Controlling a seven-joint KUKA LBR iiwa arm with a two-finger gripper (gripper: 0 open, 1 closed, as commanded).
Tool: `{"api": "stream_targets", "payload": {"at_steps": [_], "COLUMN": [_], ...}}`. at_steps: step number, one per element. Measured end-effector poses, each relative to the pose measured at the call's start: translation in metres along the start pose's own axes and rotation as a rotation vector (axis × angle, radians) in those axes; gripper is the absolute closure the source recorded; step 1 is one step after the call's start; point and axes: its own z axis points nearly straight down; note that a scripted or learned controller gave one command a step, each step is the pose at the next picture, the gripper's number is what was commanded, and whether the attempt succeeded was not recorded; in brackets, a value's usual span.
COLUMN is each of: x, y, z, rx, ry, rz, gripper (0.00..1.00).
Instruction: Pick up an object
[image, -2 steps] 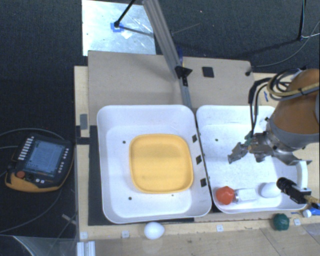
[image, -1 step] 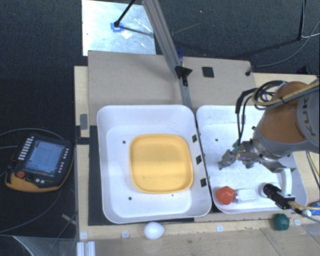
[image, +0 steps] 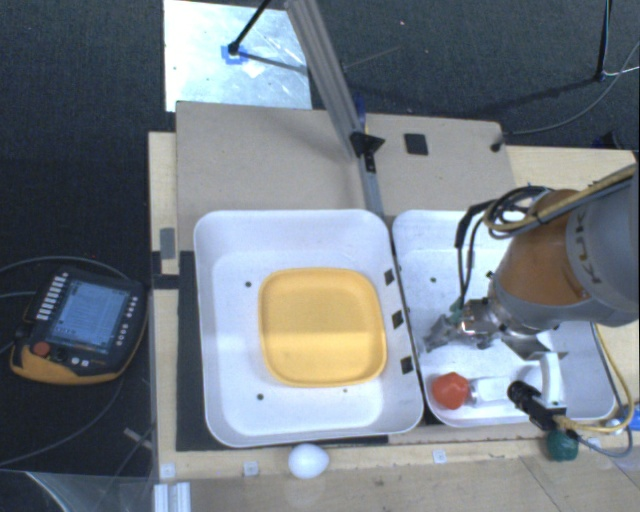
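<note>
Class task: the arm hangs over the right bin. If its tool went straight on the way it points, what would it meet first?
Probably the bare floor of the right bin. The tool seems to point down, beside the red object. Depth is uncertain.

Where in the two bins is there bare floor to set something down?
Left white bin: bare floor rings the square yellow plate, widest on its left. Right white bin: bare at the back, behind the gripper; crowded in front around the red ball and the arm.
</note>
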Motion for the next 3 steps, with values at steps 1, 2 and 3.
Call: {"api": "stream_targets", "payload": {"at_steps": [1, 2, 3], "x": [0.0, 0.0, -0.003], "y": [0.0, 0.001, 0.0], "z": [0.005, -0.006, -0.048], "rx": [-0.005, -0.006, -0.008], "ry": [0.0, 0.0, -0.001], "rz": [0.0, 0.0, 0.0], "gripper": [0.0, 1.0, 1.0]}}
